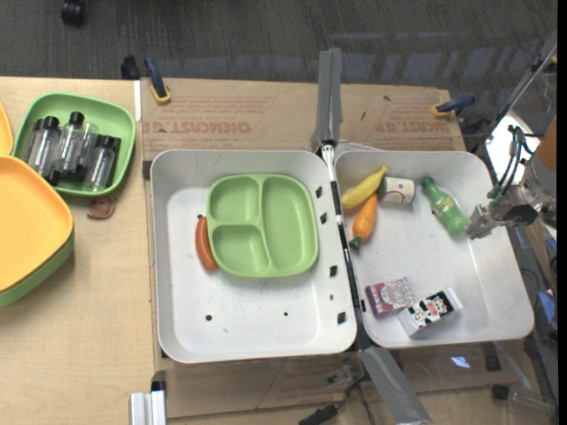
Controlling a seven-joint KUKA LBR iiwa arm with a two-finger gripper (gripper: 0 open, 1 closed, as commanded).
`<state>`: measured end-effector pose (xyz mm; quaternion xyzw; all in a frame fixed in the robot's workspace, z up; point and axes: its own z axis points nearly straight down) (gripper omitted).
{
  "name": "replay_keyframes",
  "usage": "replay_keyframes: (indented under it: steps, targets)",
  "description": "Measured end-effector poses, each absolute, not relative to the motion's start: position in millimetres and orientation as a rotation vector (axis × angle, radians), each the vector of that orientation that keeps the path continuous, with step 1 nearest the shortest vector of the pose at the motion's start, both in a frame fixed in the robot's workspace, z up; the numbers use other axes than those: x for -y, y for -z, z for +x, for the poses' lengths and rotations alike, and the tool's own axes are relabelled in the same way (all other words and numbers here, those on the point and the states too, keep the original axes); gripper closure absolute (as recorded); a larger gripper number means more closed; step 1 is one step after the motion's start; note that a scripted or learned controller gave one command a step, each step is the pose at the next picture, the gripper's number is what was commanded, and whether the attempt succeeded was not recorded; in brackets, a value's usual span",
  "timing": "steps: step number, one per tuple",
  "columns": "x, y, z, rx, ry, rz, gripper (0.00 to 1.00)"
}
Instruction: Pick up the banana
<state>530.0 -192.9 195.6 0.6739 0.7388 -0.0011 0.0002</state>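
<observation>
The yellow banana (363, 187) lies in the right bin (496, 321), at its far left corner, slanting up to the right. An orange carrot (364, 220) rests against its near side. My gripper (490, 216) hangs over the bin's right rim, well to the right of the banana and just right of a green bottle (445, 206). Nothing shows in the gripper.
A small white cup (399, 190) lies right of the banana. Two small cartons (390, 295) (430, 311) sit at the bin's near side. The left bin (168, 317) holds a green divided plate (263, 224) and a sausage (205, 242). On the bench to the left are a green tray of bottles (75, 144) and orange plates (27, 228).
</observation>
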Motion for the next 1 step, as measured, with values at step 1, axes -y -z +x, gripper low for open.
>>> replay_keyframes:
  steps: [1]
  targets:
    - [217.3, -215.6, 477.8, -2.556, 0.001, 1.827, 1.00]
